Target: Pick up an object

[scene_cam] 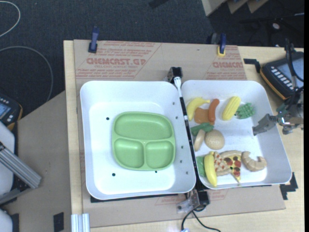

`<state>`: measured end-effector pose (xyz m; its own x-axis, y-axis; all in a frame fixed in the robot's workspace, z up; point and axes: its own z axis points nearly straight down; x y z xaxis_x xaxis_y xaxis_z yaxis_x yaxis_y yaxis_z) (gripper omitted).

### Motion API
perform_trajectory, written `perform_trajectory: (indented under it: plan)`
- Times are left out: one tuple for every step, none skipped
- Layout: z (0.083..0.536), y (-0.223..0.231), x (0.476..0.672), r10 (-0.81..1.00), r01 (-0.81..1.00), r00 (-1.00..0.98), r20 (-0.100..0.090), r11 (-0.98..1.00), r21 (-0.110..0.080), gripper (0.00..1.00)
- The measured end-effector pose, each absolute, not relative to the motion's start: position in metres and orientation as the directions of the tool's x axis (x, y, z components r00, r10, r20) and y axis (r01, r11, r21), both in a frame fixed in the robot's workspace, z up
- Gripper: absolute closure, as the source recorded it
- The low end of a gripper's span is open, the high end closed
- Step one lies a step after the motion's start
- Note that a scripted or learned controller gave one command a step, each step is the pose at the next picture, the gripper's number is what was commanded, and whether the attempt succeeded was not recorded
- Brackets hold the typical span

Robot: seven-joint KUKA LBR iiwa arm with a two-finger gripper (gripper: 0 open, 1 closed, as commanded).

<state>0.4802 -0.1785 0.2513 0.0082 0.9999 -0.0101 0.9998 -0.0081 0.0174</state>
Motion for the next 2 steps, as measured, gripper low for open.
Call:
perform_trajectory:
  plan:
    - [0.081,-0.104,0.480,1.000,1.000,-0.003,-0.002,0.003,0.003,0.00]
    - [0.099,-0.108,0.483,1.000,1.000,0.001,-0.006,-0.001,0.014,1.00]
